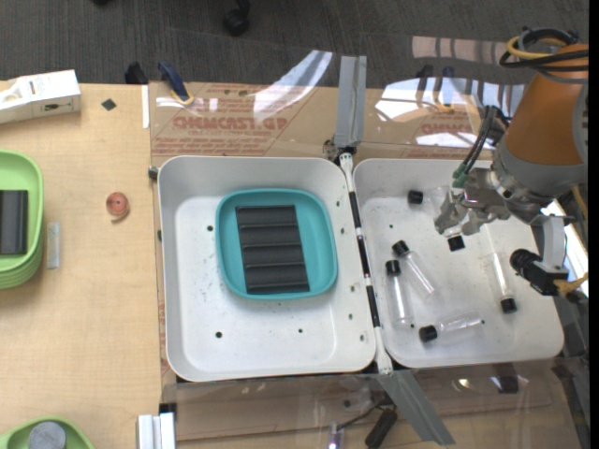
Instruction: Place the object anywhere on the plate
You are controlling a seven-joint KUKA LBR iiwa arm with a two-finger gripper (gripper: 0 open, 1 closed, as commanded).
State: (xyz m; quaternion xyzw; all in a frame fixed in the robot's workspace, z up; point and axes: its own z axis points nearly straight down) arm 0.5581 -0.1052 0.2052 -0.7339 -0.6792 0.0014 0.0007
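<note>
Early in the task: nothing yet carried to the plate (323,251), in the left bin (187,279) and bearing a dark ridged block (271,246). Vials (412,271) scattered loose in the right bin (533,340). End effector (456,215) low over them; cannot tell its state, tip blurred. Small black piece (456,242) just below, unclear whether held.

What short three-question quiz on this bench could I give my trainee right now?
1. True or false: the teal plate sits in the left bin.
2. Which bin is the end effector over: A left, B right?
3. Fill in: the clear vials have ___ caps.

Key: 1 true; 2 B, the right bin; 3 black.
</note>
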